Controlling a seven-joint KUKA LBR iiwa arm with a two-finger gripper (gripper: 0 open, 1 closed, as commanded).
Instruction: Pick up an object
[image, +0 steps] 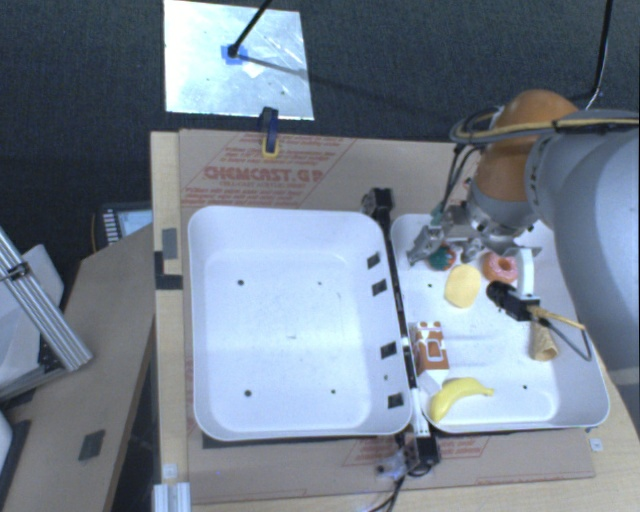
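Yellow plastic banana (460, 396) lying unpicked; beyond it the metal two-finger gripper (437, 247) is hovering over a small green-red object (441, 259), grip state untellable, nothing lifted.

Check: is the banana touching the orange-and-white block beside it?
Apart. The camera view shows bare white bin floor between the banana and the block.

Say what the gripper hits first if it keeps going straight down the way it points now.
Likely the small green-and-red object directly under the gripper in the right bin; the yellow lemon sits just beside. Depth is unclear.
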